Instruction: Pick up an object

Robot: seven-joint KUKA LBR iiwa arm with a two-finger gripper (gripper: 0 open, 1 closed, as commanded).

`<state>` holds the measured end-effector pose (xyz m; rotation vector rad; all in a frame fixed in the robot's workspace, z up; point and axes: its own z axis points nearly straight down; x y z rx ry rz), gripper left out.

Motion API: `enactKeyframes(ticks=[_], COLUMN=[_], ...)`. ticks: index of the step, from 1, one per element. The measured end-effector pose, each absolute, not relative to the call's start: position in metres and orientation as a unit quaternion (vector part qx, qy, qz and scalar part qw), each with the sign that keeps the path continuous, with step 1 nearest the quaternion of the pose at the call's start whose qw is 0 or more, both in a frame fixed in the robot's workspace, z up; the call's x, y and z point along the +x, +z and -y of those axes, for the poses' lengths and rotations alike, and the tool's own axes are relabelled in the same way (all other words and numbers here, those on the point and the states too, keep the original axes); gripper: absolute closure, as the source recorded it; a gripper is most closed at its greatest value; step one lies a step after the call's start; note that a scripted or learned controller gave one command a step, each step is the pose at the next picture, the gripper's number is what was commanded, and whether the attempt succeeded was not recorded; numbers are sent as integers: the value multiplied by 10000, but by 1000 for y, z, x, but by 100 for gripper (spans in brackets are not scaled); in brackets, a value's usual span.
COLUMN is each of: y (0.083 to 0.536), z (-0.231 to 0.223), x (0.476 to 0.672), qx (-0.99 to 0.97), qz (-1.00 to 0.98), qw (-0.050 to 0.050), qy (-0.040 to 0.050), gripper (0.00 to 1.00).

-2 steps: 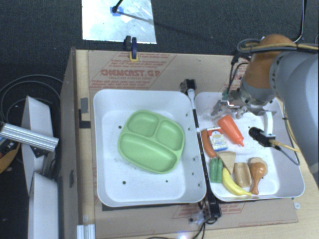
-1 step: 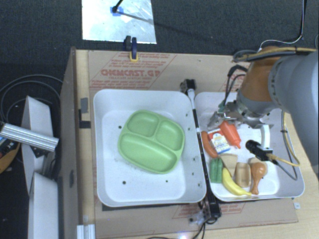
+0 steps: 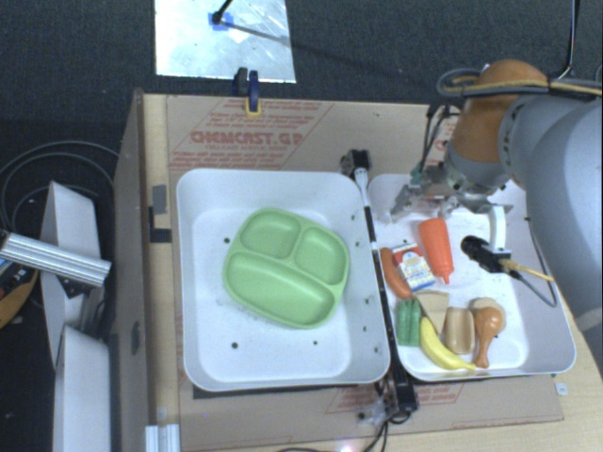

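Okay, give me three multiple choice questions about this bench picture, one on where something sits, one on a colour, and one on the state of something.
1. Where does the divided plate lie?
A. in the left bin
B. in the right bin
C. on the floor

2. What colour is the banana?
A. red
B. yellow
C. blue

3. How does the carrot rest?
A. lying in the right bin below the tool
B. standing on the plate
C. hanging off the bench

Answers: 1 A, the plate fills the middle of the left bin. 2 B, it is plainly yellow beside the green vegetable. 3 A, it lies flat in the right bin, just under the tool.
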<state>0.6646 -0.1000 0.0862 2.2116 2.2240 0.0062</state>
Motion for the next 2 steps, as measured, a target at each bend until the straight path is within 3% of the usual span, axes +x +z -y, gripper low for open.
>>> enactKeyframes(ticks=[1, 2], y=[84, 124], z=[107, 149], x=[628, 616], qx=[7071, 7079], qz=[-7071, -7063], qw=[-2, 28], qy=[-6, 5], gripper=[0, 0])
